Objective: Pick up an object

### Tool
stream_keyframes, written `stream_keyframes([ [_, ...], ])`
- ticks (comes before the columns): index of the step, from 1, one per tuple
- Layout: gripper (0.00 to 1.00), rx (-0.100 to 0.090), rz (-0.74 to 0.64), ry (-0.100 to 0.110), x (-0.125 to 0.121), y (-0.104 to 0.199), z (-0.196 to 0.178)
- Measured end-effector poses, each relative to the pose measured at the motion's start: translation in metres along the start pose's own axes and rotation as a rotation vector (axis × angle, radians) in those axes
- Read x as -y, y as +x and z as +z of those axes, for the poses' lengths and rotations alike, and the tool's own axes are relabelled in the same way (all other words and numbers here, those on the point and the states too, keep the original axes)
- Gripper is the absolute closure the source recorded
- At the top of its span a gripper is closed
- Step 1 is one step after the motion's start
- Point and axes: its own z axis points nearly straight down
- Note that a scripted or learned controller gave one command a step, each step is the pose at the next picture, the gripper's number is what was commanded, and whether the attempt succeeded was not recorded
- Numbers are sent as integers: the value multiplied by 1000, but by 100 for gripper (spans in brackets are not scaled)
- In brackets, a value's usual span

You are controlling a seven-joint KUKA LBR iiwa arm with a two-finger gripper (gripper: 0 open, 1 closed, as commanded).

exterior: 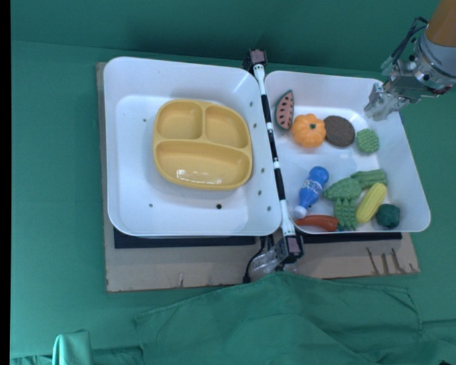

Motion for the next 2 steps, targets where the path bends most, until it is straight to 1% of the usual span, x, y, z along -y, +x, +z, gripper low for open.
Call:
stream_keyframes([
  [1, 100, -2, -10, -7, -49, 22, -97],
  [2, 100, -4, -3, 6, -31, 3, -99],
])
